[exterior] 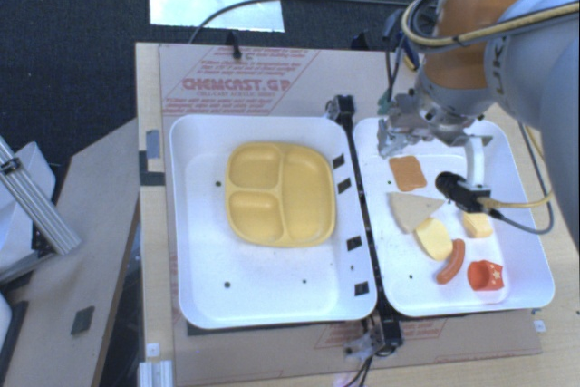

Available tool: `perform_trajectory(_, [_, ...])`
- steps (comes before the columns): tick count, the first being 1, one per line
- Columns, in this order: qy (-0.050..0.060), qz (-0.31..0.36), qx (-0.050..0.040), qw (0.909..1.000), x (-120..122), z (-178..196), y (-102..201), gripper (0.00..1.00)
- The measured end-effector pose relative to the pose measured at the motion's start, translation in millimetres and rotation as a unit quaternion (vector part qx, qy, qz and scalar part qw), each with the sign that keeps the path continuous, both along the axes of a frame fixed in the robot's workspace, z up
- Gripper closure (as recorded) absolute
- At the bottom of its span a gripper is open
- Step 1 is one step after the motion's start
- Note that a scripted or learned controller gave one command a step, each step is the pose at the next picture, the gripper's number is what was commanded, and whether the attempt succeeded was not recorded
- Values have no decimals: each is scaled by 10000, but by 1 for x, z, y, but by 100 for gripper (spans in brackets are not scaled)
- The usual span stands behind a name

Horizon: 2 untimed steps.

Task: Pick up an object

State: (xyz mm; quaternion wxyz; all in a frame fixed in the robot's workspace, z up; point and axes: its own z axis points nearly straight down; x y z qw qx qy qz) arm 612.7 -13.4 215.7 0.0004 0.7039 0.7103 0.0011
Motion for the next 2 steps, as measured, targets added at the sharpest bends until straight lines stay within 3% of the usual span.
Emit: perform_trajectory(2, [1,10,9,10000,2,18,103,100])
